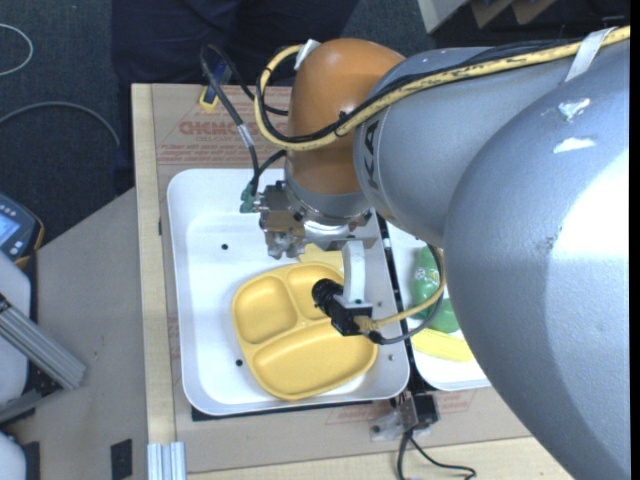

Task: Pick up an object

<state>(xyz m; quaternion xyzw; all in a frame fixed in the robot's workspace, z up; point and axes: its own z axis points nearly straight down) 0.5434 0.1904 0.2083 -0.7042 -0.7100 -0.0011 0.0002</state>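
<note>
- Clearly, the largest thing in the frame is the arm (520, 228), by which the right half and the upper centre are taken up, its orange band set above the wrist near the top middle.
- The left bin (200, 298) is seen in the lower centre-left; a sliver of the right bin (450, 373) is glimpsed at lower right, with green and yellow items in it, too hidden to be named.
- A yellow divided tray (285, 338) is laid in the left bin, toward its lower right part, flat and with three compartments.
- The gripper (290, 243) is placed just above the tray's upper edge; how far it is open, and whether anything is held, cannot be told, since it is probably screened by the wrist.
- For the step to be done well, a raised rim or divider of the tray should be straddled rather than its flat floor, and the descent should be kept slow so that the tray is not tipped or slid.
</note>
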